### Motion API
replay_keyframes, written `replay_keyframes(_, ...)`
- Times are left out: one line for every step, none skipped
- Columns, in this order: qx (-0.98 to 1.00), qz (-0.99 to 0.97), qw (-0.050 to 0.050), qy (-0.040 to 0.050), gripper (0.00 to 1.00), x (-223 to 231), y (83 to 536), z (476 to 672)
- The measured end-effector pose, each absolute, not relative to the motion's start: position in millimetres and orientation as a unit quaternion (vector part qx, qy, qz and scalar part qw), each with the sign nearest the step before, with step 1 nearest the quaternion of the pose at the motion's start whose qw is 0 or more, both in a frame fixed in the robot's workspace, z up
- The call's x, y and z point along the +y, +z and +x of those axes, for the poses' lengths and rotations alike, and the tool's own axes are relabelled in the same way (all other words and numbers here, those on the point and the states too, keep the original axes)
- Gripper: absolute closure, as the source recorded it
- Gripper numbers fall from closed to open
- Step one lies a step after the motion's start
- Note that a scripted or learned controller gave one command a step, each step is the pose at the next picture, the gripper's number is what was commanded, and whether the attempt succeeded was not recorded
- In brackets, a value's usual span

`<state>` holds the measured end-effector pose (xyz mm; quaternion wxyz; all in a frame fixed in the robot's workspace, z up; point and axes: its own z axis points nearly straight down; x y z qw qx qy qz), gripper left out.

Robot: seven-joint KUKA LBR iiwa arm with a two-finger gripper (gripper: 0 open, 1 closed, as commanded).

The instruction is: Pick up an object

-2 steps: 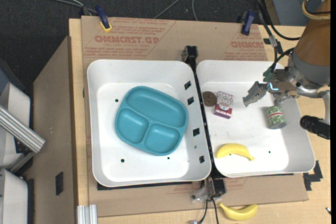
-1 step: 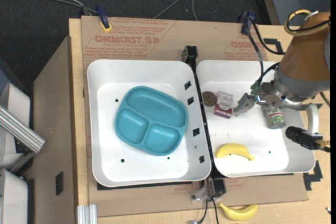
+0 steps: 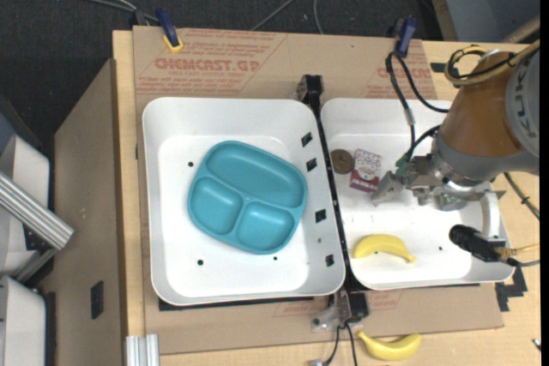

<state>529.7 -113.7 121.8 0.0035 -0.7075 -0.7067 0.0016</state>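
glossy white plastic right bin (image 3: 403, 120): metal jaws (image 3: 403, 182) hang here, whether clenched i can't tell; small printed packet (image 3: 364, 170) just left, curved yellow banana (image 3: 383, 248) below.

Printed in red along the far edge of the brown cardboard sheet (image 3: 257, 51) lying under the two bins: "CHEMCAST G P", in large capitals, with smaller red lines above and below too fine to read. More red print of the same kind farther right on the same sheet, cut off by cables and unreadable. On the small packet (image 3: 364, 170) in the right bin (image 3: 429, 274), a pink-and-white label with lettering too small to make out.
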Motion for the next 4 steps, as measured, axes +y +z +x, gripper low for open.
replay_keyframes(-0.707, -0.707, 0.003, 0.0011, 0.00, -112.9, 82.5, 529.0)
replay_keyframes(-0.707, -0.707, 0.001, -0.0006, 1.00, -112.6, 95.7, 530.4)
replay_keyframes(-0.707, -0.707, -0.001, -0.0011, 1.00, -114.6, 149.3, 521.1)
replay_keyframes(-0.708, -0.707, -0.002, -0.0017, 1.00, -115.7, 211.3, 516.3)
